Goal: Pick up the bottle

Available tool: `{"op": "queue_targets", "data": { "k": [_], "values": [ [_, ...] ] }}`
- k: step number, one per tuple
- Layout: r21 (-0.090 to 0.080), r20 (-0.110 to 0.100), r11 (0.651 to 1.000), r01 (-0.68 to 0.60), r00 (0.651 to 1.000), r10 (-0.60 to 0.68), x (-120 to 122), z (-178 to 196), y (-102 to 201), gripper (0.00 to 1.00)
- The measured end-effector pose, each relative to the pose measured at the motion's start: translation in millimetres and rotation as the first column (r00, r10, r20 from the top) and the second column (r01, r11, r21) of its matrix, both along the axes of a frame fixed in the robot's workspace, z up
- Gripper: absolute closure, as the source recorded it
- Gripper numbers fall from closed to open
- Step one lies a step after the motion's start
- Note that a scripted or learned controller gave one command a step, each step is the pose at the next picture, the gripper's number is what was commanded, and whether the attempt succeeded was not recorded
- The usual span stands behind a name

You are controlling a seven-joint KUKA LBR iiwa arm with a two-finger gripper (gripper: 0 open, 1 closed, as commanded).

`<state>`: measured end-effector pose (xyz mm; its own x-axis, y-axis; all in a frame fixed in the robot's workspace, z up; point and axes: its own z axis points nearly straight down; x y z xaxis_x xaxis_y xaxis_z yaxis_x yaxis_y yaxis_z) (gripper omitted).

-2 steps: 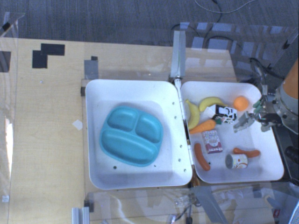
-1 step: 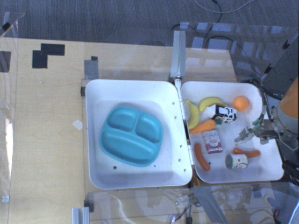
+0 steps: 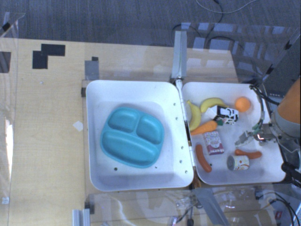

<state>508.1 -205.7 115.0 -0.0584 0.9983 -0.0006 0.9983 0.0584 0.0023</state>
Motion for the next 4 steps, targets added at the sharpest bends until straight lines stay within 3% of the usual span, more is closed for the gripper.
{"op": "queue_targets", "data": {
  "k": [1, 2, 3, 4],
  "values": [
    [0.000, 0.001, 0.991, -0.135, 0.991, 0.135, -17.8, 11.7, 39.0, 0.00],
    [-0.001, 0.003, 0.999, -0.039, 0.999, 0.039, -19.6, 48.2, 46.4, 0.00],
    [-0.003, 0.003, 0.982, -0.189, 0.982, 0.189, -19.7, 31.4, -0.3, 0.00],
    [-0.002, 0.002, 0.928, -0.372, 0.928, 0.372, -19.4, 17.8, 46.5, 0.00]
  ]
}}
